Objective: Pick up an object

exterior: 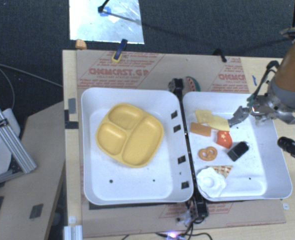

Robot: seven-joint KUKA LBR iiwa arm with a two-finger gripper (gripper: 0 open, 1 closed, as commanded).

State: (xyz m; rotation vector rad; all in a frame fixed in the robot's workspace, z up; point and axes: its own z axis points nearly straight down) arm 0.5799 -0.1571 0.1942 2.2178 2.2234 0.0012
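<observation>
Pincer [236, 118] hangs over right bin [275, 184] near its far right corner, jaw state unreadable, just beside yellow cheese piece [212, 120], with orange block [201, 129], red piece [224, 139], pretzel [207, 154], black block [238, 150] toward bin's middle; yellow divided plate [129, 134] in left bin [94, 184].

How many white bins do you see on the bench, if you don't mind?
2: the left bin holds the yellow divided plate; the right bin holds the toy food.
</observation>
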